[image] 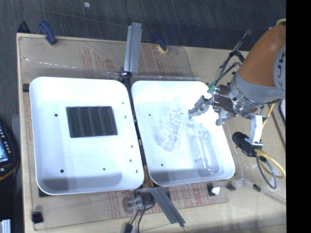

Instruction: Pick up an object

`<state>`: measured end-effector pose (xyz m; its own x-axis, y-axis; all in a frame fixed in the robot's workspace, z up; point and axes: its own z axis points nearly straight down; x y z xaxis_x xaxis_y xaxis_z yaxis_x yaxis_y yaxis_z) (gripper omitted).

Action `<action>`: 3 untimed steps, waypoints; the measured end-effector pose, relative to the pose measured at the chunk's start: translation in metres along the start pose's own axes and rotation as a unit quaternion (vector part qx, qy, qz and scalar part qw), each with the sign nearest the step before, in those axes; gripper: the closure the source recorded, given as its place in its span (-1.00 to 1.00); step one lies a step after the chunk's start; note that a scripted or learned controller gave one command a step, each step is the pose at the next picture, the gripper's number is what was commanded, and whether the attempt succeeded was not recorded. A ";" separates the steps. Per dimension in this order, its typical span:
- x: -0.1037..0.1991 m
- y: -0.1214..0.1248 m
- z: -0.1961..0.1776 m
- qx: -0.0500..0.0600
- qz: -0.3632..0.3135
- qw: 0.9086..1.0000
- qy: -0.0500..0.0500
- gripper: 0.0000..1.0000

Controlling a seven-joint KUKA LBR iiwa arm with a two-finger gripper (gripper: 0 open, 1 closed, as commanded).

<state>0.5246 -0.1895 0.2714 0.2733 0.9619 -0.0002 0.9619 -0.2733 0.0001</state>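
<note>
A dark grey ribbed rectangular block lies flat in the left bin. In the right bin lie two see-through objects: a clear bottle near the right wall and a crumpled clear item in the middle. My gripper hangs over the right bin's upper right part, just above the clear bottle's top end. Its fingers are spread open with nothing between them.
The grey arm with its orange band reaches in from the right, trailing cables over the bench. A metal bar runs up from between the bins. Blue clamps sit on the bench's far edge.
</note>
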 end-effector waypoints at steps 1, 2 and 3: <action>-0.007 -0.048 0.055 0.003 0.191 0.982 0.000 -1.00; 0.008 -0.024 0.104 0.004 0.357 0.934 0.000 -1.00; 0.062 0.047 -0.020 0.001 0.473 0.881 0.000 -1.00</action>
<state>0.5867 -0.1426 0.2917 0.9528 0.3037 -0.0010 0.3037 -0.9528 -0.0021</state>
